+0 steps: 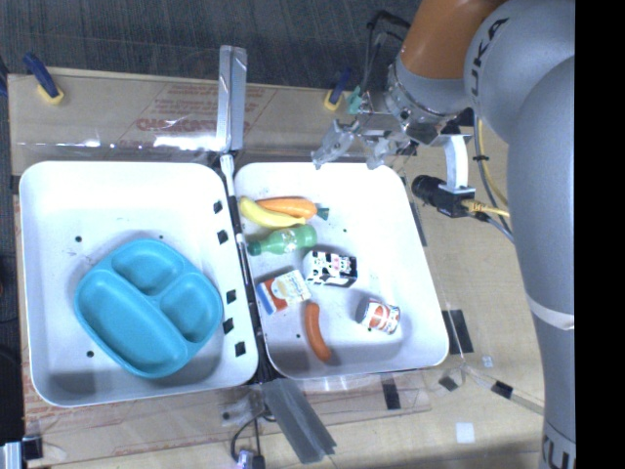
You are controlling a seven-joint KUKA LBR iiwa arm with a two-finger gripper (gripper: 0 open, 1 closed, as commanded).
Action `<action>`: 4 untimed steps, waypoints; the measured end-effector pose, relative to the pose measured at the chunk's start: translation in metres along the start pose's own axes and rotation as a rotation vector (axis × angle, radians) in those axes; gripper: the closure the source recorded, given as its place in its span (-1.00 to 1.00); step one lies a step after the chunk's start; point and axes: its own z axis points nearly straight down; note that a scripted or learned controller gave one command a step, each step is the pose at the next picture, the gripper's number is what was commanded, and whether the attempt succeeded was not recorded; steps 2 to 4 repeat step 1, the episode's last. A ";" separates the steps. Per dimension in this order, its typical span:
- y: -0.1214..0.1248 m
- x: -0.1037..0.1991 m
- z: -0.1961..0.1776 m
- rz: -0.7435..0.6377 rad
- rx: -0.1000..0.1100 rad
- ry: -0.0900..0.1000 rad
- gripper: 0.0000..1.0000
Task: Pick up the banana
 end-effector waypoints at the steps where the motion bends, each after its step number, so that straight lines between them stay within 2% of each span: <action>1: 0.012 0.072 0.087 0.147 0.001 0.000 -1.00; 4: 0.012 0.072 0.087 0.147 0.001 0.000 -1.00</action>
